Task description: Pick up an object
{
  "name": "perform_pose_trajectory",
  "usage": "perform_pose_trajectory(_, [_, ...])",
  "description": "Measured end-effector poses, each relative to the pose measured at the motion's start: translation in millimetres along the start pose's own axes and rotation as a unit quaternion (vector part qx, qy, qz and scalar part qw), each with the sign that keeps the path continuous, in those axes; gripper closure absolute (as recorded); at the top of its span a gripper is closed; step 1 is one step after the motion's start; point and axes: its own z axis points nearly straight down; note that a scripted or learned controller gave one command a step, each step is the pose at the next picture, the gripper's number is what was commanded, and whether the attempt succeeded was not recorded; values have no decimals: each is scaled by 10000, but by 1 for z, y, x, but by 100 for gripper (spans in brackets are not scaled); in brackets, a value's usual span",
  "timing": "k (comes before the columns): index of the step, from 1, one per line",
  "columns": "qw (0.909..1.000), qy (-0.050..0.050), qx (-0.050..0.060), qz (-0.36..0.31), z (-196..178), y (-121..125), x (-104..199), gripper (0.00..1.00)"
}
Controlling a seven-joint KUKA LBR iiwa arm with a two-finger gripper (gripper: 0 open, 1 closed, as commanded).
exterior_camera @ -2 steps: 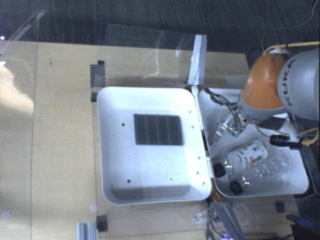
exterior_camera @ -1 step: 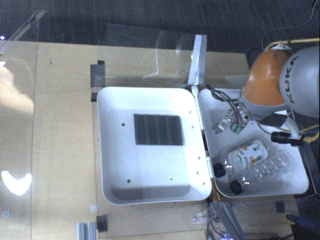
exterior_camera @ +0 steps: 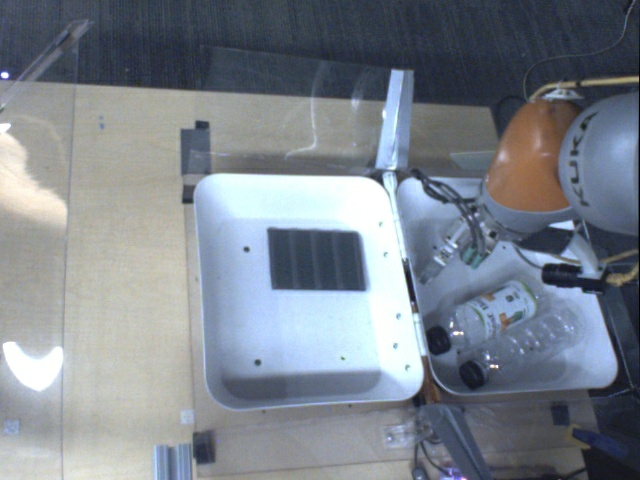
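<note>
From above, the grey arm's gripper (exterior_camera: 455, 248) hangs inside the right white bin (exterior_camera: 600, 368), above two clear plastic bottles with black caps (exterior_camera: 495, 313). Whether it is clenched, I cannot tell. Probably the approach step; next it must descend squarely onto a bottle.

Wooden bench (exterior_camera: 110, 298) under two white bins (exterior_camera: 300, 388)

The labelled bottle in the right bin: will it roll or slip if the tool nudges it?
Probably both. The labelled bottle lies on its side, so it will likely roll. Its clear plastic looks smooth and light, so it may slip. The clear bottle beside it might block rolling that way.
</note>
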Motion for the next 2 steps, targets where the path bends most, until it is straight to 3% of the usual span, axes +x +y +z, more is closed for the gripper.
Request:
perform_pose_trajectory(1, [9980, 44, 46, 625, 15, 7, -29, 0])
perform_pose_trajectory(2, [9941, 58, 65, 1079, -27, -54, 15, 0])
